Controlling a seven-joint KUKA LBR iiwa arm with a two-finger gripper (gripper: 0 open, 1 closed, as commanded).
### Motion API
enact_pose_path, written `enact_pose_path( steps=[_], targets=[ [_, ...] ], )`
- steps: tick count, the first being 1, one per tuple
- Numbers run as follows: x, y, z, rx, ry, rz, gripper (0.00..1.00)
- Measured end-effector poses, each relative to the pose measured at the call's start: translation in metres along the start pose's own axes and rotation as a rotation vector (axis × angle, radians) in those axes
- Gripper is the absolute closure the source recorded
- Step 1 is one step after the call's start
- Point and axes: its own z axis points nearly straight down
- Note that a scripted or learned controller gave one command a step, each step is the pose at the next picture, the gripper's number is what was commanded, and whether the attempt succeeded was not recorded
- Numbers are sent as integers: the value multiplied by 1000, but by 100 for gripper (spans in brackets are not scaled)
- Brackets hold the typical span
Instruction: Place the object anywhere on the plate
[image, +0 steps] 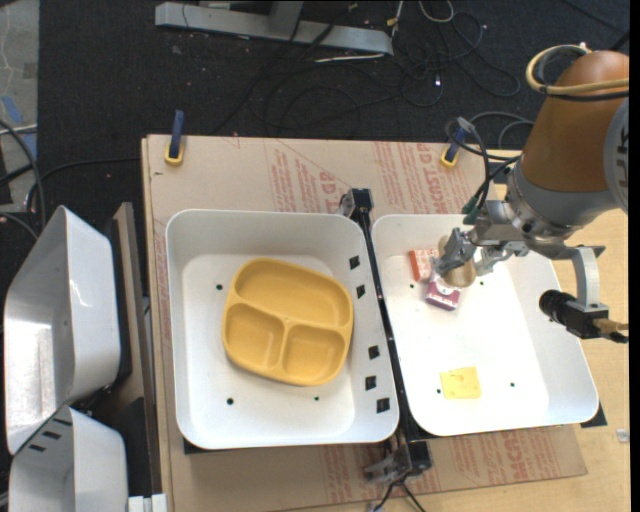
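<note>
The end effector (457, 262) hangs over a small pink object (441, 294) near the right bin's (560, 400) far edge; its grip is unclear. The plate (288, 320) lies in the left bin (190, 330).

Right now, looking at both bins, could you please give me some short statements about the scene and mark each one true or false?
1. The yellow plate lies in the left bin. True.
2. A yellow square lies on the plate. False: it lies in the right bin.
3. The hand is over the right bin. True.
4. The plate has a single compartment. False: it has three.
5. A pink packet lies just below the hand. True.
</note>
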Motion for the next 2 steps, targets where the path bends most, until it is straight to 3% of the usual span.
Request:
enact_pose_path(
  steps=[2],
  targets=[
    [93, 31, 4, 1, 0, 0, 100]
  ],
)
